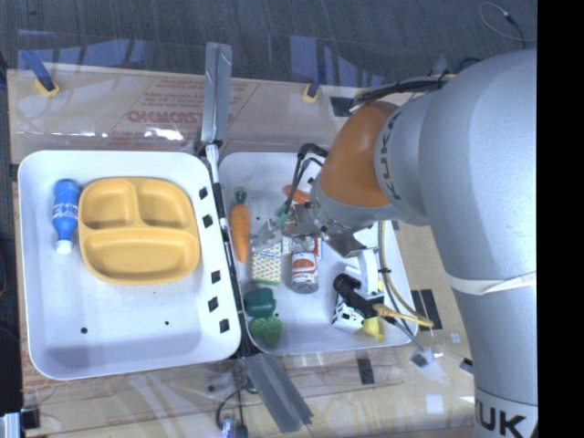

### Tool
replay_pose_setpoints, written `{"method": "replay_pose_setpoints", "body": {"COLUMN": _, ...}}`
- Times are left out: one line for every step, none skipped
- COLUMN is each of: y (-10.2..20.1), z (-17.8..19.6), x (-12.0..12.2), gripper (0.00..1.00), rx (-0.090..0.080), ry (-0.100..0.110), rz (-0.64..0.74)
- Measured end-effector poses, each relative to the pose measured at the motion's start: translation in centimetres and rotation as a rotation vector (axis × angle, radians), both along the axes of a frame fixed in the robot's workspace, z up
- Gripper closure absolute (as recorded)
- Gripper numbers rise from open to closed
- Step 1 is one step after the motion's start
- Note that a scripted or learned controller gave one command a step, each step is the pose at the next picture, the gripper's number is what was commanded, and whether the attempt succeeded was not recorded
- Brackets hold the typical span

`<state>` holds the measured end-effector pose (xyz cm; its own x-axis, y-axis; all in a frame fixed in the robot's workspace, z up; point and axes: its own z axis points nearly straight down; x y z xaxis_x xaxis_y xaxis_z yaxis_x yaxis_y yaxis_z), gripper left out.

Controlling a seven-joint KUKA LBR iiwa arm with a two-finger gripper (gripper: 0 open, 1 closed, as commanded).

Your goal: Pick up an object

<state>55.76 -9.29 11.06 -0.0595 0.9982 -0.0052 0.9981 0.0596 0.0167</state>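
The claw (294,219) was down among the clutter in the right bin (388,340) above the can (304,270), its state not discernible, and nothing was visibly lifted.

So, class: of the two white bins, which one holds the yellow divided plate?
The left bin: it holds the yellow divided plate and a blue bottle; the right bin holds small clutter.

Your arm (474,181): grey, orange band
Your bins (36,272): white
Divided tray (139,229): yellow
Bottle (65,212): blue, white cap
Carrot (239,231): orange
Can (304,270): red-and-white label
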Motion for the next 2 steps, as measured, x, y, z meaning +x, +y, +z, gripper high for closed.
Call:
{"method": "replay_pose_setpoints", "body": {"y": -4.4, "z": -1.0, "x": -2.4, "gripper": 0.0, "rx": 0.003, "ry": 0.002, "rz": 0.149}}
{"method": "replay_pose_setpoints", "body": {"y": -4.5, "z": 0.1, "x": -2.3, "gripper": 1.0, "rx": 0.0, "ry": 0.001, "rz": 0.152}}
